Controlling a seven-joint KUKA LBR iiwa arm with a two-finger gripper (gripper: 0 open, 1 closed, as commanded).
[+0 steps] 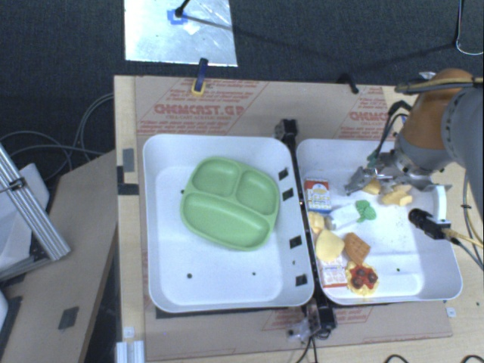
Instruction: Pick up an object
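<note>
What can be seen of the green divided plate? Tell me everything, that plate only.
The green divided plate is pale green, looks like matte plastic, with rounded corners and three compartments: two smaller ones on its far side, one long one on its near side. It lies flat and right way up, turned at a slant, near the middle of the left bin, resting on the bin's floor. No item sits in its compartments, and nothing else touches it.

Toy food pieces scattered in the right bin (446,274)

From the green piece (366,211): red-and-white carton (318,195) lies to its left, pale yellow pieces (395,195) to its right, yellow wedge (329,245) and brown cracker (357,247) below, red berry piece (364,277) lowest. All lie flat.
</note>
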